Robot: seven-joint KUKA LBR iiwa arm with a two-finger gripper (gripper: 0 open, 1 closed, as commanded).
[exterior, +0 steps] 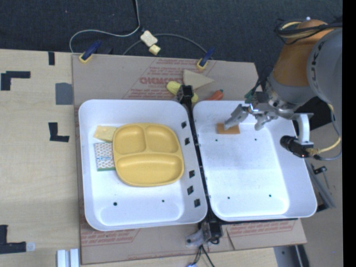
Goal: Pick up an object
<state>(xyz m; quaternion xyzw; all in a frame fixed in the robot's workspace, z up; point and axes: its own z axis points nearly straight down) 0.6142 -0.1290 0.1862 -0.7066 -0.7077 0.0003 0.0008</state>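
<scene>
A small orange-brown block (228,128) lies in the right bin (250,204) near its far edge. My gripper (248,116) hangs over that far edge, open, with one finger (236,115) just above the block and the other finger (262,119) to the block's right. Nothing sits between the fingers. In the left bin (139,213) rests a yellow divided plate (148,154), with a pale yellow piece (104,133) and a small patterned card (103,155) against its left side.
The grey arm with its orange band (297,60) comes in from the upper right. A black divider with clips (192,149) runs between the bins. Yellow and orange bits (183,88) lie on the cardboard behind the bins, and a cable (136,15) runs across the dark floor.
</scene>
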